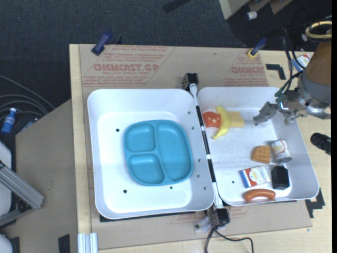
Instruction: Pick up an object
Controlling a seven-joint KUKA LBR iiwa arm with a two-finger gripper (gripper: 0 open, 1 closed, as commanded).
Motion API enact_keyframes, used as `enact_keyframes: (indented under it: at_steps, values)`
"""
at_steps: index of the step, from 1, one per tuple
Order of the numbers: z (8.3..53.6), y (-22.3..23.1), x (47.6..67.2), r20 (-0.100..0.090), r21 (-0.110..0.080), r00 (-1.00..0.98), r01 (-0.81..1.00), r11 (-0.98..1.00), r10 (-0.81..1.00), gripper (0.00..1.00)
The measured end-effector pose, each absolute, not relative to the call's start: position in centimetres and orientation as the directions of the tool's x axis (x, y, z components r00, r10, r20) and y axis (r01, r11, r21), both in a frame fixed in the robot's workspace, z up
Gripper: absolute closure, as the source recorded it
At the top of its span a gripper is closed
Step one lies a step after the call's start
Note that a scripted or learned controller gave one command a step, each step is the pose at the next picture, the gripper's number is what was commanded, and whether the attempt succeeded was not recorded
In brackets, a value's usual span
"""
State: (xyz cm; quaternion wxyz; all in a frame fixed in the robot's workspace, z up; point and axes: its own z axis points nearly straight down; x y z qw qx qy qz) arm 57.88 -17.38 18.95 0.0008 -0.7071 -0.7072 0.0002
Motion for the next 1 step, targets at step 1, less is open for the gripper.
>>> enact_keyframes:
  at_steps: [1]
  values:
    - [8.33,-15.48,65.57,0.001,-0.002,-0.001,1.0,0.001,1.0,0.0]
